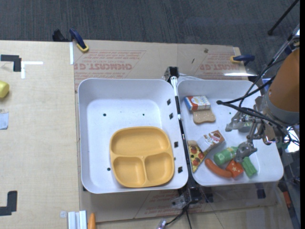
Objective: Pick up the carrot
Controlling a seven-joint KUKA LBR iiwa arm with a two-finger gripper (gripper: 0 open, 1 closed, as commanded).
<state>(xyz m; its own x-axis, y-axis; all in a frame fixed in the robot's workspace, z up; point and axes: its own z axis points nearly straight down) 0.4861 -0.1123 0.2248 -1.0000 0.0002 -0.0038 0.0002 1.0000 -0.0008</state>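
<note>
The carrot (217, 167), a short orange-red stick, lies near the front edge of the right bin (267, 173). Its right end touches a red-orange toy (234, 168). My gripper (242, 138) hangs over the right part of this bin, up and to the right of the carrot. It is open, with one metal finger (237, 125) farther back and the other (246, 150) nearer the front, and nothing held between them. The front finger is just above a green toy vegetable (224, 155).
The right bin also holds a second green piece (249, 167), a pizza slice (195, 155), a small red-and-white box (211, 140), a toast slice (204, 117) and a carton (198, 102). A yellow divided plate (142, 155) sits in the left bin (95, 128). Cables trail from the wrist.
</note>
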